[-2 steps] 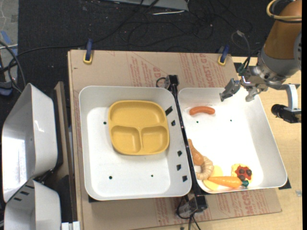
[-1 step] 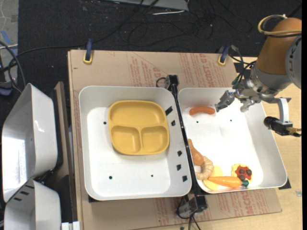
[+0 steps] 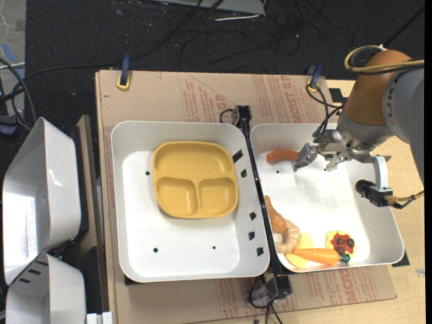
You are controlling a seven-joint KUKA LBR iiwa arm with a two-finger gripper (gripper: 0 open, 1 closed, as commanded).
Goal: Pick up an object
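Hovering over the upper part of the right bin [image 3: 378, 201], the gripper [image 3: 317, 155] is sitting just right of the sausage [image 3: 281, 156]. We are noting the sausage's long axis running left-right across the frame, its near end almost at the tool. We cannot tell whether the tool is released or clenched.

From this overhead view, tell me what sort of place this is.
Probably a robotics lab test bench: two white bins on a cardboard-topped bench, a robot arm reaching in, and loose cables on the dark floor.
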